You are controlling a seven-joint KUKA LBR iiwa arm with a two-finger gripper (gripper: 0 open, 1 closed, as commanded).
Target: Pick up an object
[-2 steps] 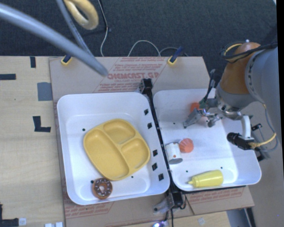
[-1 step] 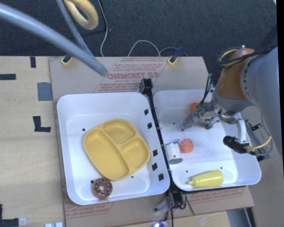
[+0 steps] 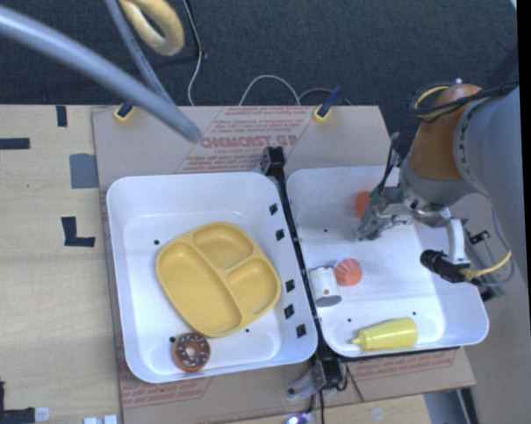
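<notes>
My gripper [image 3: 369, 228] hangs low over the upper middle of the right bin [image 3: 446, 326], pointing down and to the left. An orange object [image 3: 362, 202] lies right beside it, partly hidden behind the wrist. Below and to the left sit an orange shell-shaped piece [image 3: 348, 272] and a small white cylinder [image 3: 323, 284]. A yellow mustard bottle [image 3: 387, 335] lies on its side near the bin's front edge. I see nothing between the fingers.
The left bin [image 3: 125, 213] holds a yellow divided plate [image 3: 217, 276] and a chocolate donut [image 3: 191, 351] at its front. A black divider [image 3: 289, 241] runs between the bins. Cables and a black fitting [image 3: 443, 265] hang off the arm over the right bin's right side.
</notes>
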